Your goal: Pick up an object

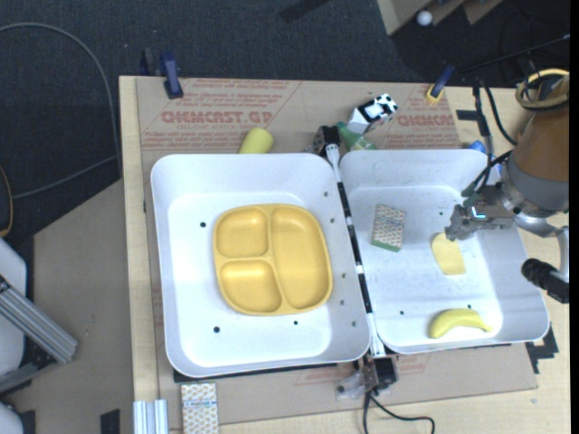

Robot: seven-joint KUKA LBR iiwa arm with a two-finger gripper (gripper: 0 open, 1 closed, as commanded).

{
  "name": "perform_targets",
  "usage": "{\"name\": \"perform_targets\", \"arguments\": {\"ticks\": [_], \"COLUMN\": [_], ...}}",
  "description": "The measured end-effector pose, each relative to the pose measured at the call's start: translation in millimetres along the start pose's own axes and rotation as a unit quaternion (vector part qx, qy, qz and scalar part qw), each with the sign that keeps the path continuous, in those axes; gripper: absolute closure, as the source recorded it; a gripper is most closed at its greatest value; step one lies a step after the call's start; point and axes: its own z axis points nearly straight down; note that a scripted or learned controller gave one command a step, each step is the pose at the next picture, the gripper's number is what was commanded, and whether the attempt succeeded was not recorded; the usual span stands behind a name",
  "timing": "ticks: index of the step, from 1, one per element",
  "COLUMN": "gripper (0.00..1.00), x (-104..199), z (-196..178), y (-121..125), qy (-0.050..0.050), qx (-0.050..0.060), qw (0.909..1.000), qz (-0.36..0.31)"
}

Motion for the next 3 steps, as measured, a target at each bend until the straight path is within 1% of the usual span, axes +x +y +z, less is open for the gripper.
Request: {"name": "perform_targets", "arguments": {"ticks": [1,2,3], "gripper": [0.00,0.00,1.00], "x": [0,-13,-13], "z": [0,80,70], "y": [0,2,3], "qy": [0.000,0.001,0.000], "qx": [0.000,0.002,0.001], "qw": [1.0000,1.0000,1.0000], "qz": [0.000,0.001,0.001]}}
